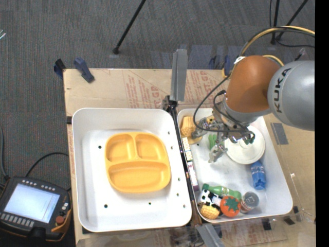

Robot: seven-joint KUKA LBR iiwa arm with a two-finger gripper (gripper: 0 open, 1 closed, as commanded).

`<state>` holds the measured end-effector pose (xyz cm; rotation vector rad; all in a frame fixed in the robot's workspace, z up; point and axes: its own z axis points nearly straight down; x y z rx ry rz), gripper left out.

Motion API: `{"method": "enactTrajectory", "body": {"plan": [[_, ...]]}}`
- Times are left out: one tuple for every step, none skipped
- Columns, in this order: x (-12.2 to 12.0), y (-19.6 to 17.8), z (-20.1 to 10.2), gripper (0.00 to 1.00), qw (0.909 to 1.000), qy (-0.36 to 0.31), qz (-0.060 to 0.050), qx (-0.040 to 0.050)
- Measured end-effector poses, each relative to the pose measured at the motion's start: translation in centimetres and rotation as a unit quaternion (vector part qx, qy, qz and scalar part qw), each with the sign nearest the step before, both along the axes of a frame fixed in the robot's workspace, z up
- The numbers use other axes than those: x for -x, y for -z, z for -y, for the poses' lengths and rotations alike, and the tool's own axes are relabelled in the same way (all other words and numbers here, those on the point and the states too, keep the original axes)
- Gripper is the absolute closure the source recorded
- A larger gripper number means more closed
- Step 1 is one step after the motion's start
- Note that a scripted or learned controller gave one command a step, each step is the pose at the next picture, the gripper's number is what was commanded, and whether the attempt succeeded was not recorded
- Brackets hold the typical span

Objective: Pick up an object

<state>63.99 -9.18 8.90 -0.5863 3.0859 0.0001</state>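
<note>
Candidates for the pick all lie in the right bin (pixel 284 189). The nearest is a small green piece (pixel 212 140) in the middle of its floor, just beside the gripper (pixel 218 152), with nothing seen held. A white dish (pixel 248 149) sits close on the other side, toward the bin's right edge. Whether the gripper is wide or narrow cannot be told from this angle, since the orange wrist band (pixel 250 86) and cabling cover much of it.

The likely failure is a closure on air or on the wrong thing. The green piece is small and partly hidden, so a slightly offset descent could nudge it away or clip the dish rim and tip the dish. A yellow corn toy (pixel 187 126) rests against the bin's left wall near the back corner, where the wall would block a clean approach.

Along the front edge a cow figure (pixel 207 197), a red tomato (pixel 231 206) and a small can (pixel 250 200) crowd together. A grab there risks pinching two at once or wedging one aside. A blue bottle (pixel 258 175) looks round and may roll. The left bin (pixel 82 189) carries a yellow divided tray (pixel 138 161), well apart.
</note>
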Motion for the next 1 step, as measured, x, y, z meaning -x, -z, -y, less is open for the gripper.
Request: {"method": "enactTrajectory", "body": {"plan": [[-0.53,0.03,4.23,0.0,0.9999,0.013,0.002,-0.0003]]}}
